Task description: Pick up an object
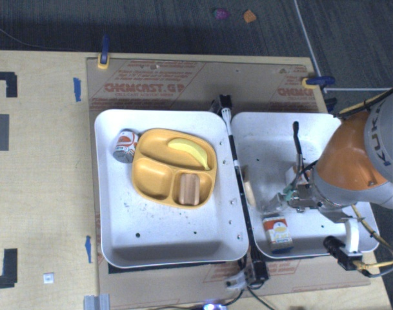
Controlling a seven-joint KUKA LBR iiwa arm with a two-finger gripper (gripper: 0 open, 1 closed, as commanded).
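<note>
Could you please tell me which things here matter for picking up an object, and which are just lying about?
For the job:
gripper, low in the right bin
small box near it
can, yellow tray, banana and brown block in the left bin

Lying about:
clamps
blue tape

The brown board [144, 86] reads "CHEMCAST GP" (red print).

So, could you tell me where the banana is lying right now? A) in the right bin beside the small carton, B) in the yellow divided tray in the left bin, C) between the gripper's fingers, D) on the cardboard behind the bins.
B: the banana lies in the large rear compartment of the yellow divided tray, which sits in the left bin.
</note>
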